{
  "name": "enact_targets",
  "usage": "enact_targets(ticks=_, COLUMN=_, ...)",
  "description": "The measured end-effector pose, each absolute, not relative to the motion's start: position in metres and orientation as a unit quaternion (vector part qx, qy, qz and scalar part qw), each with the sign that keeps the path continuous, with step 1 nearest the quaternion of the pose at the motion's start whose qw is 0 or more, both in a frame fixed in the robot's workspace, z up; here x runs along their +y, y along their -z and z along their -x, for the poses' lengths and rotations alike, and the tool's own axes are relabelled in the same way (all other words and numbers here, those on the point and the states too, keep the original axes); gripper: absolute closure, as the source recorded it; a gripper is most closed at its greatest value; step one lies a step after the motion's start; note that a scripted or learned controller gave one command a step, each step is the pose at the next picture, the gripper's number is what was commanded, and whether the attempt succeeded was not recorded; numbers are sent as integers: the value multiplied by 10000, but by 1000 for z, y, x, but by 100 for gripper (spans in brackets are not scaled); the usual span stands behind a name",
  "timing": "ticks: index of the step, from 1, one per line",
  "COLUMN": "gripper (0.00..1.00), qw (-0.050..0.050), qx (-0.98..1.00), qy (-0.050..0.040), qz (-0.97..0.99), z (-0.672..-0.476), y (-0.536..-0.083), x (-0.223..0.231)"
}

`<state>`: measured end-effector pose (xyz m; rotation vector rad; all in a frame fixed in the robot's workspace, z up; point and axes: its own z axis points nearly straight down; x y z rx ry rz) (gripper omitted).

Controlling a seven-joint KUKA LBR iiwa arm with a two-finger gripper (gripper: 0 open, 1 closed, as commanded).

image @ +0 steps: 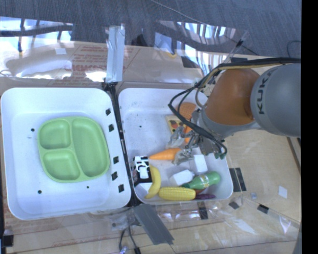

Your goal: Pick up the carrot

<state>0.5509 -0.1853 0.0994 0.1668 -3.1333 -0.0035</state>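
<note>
Two shallow white bins are seen side by side on the bench. In the left bin (pixel 16 142) a light green divided plate (pixel 73 148) with three compartments is laid flat. The right bin (pixel 143 102) is crowded toward its near right corner. The carrot (pixel 166 154), orange and tapering to the left, is found lying on the floor of the right bin near its middle, with its thick end just beside the gripper (pixel 186 148). The arm (pixel 265 102) is reached in from the right, its orange band set above the wrist, and the letters "KU" can be read in dark print on the grey casing; the rest of the word is cut off. The gripper is lowered into the right bin among dark cables, and whether it is released or clenched cannot be told, since its tip is muddled with the objects around it; nothing is shown to be grasped. A banana (pixel 155 181) and a corn cob (pixel 176 193) are placed along the near wall, with a green vegetable (pixel 204 180) to their right and a white block (pixel 182 177) between them. A small black-and-white patterned item (pixel 142 169) is set by the bin's left wall; its markings cannot be read.
</note>
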Motion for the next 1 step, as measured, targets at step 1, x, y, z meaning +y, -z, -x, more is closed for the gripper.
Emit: enact_targets(ticks=1, gripper=100, qw=-25, qx=-9986, qy=-3, qz=534, z=-563, y=-204, x=-156)
